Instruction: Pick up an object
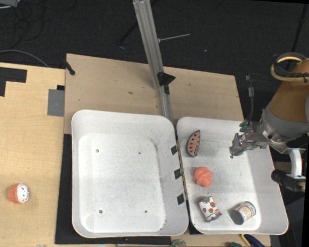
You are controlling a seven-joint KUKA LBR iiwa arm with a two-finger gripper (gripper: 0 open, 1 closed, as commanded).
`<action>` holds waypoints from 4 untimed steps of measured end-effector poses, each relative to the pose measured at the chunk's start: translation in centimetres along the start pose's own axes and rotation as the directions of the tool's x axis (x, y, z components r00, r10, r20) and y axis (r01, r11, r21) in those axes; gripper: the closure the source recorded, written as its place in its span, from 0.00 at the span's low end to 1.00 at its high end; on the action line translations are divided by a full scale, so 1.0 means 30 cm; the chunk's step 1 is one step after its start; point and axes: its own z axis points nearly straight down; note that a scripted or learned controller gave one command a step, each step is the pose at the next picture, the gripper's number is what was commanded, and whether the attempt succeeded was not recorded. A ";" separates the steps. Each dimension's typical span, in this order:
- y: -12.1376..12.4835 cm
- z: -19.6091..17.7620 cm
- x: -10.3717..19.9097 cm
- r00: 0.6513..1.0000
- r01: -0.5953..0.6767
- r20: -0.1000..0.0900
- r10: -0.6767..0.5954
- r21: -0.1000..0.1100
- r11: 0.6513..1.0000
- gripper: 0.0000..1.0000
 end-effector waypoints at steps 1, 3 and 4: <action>0.002 -0.110 -0.004 1.000 0.000 0.000 0.000 0.001 1.000 1.00; -0.061 -0.122 0.315 1.000 0.005 -0.004 -0.005 0.006 1.000 1.00; -0.128 -0.132 0.464 1.000 0.002 -0.003 -0.002 0.008 1.000 1.00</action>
